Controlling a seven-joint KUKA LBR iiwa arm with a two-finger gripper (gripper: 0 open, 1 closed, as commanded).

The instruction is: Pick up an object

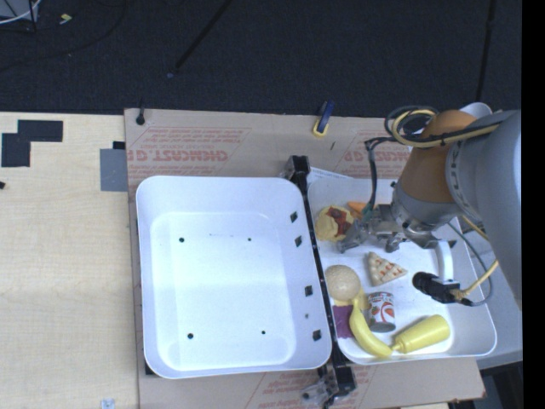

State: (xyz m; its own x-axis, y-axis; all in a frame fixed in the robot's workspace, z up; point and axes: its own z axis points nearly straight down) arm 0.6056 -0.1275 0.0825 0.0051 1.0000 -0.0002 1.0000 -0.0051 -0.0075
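The table (68, 254) carries two white bins. The arm (443, 173) reaches into the right bin (477, 335), its end effector (362, 233) low beside a burger (330, 222); its grip state I cannot tell. Nearby lie a banana (364, 332), mustard bottle (421, 334), bun (342, 282), pizza slice (386, 269) and can (381, 309).

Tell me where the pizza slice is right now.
In the camera view, the pizza slice lies in the right bin, near its middle, just below the gripper, with the round bun to its left and the small can below it.
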